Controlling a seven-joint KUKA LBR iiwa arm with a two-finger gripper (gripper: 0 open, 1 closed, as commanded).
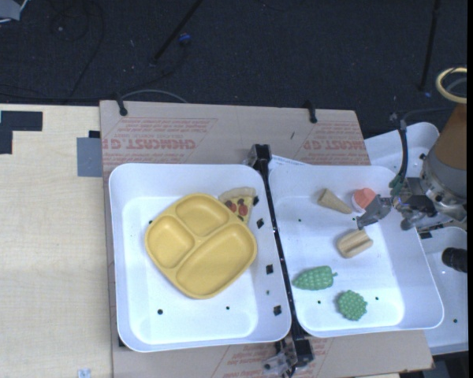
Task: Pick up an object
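Best, with claw (376,211) open and empty, to drop straight onto tan block (354,243) lying just below and slightly left, squaring fingers across its short width, keeping clear of orange piece (364,198) just above, before closing.

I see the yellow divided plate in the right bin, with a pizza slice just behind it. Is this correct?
Not quite: the yellow divided plate lies in the left bin, not the right one. The pizza slice is indeed just behind it, as the camera view shows.
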